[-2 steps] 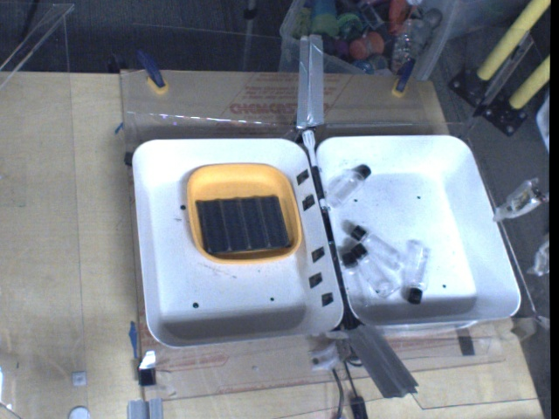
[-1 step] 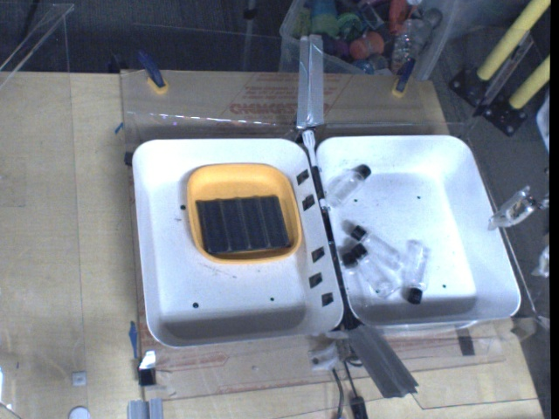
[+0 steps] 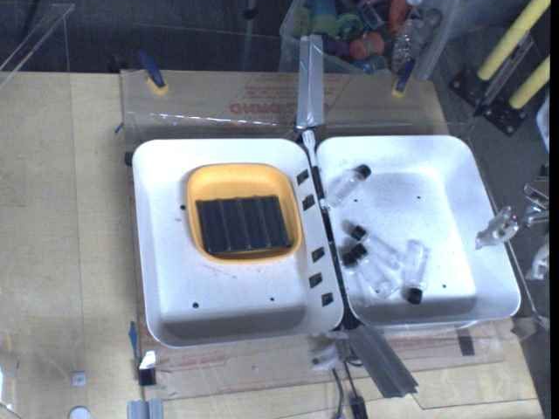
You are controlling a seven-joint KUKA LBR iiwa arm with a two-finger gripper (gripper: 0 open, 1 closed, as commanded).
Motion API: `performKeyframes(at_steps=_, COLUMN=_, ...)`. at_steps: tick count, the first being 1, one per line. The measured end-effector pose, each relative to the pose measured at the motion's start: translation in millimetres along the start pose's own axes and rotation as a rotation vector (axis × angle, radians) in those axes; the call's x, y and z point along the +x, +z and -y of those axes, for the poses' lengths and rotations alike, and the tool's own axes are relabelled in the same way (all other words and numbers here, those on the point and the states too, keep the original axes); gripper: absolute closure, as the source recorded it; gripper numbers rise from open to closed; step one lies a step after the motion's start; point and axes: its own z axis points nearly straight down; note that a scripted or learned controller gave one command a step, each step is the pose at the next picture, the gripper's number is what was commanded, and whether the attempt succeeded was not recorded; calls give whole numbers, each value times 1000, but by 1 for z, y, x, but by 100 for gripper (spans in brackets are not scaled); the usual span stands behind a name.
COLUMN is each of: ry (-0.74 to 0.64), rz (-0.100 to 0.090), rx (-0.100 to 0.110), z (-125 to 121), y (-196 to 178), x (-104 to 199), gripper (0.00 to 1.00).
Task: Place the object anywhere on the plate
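Nearest the lens, a grey metal strut [image 3: 384, 369] juts out from under the seam where the two bins meet, over the front of the desk [image 3: 70, 234].

The object, as I judge it, is the black ribbed block [image 3: 243, 223]. It lies flat in the middle of the yellow plate [image 3: 203, 182], its ribs running away from the camera and its near edge close to the plate's front rim. The plate sits in the far half of the left bin [image 3: 157, 260], probably so that whatever lands on it stays well inside the walls. With the block fully within the rim, the placing looks done.

A divider [image 3: 319, 234] with black tabs separates this bin from the right bin [image 3: 454, 160]. There, clear vials with black caps [image 3: 384, 264] lie loose near the divider and the front, and one more [image 3: 348, 182] lies towards the back. They look like spares or clutter.

The gripper [image 3: 498, 228] hangs at the right bin's outer rim, well apart from the plate and holding nothing I can see. Whether it is spread or pressed together I cannot tell.

For moving, the middle of the right bin is bare. The left bin has bare floor in front of the plate. The divider is the one raised edge to clear between them.
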Motion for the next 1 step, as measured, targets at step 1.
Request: performKeyframes(at_steps=1, ry=-243, rz=1, rx=4, z=-18, y=-70, x=14, gripper=0)
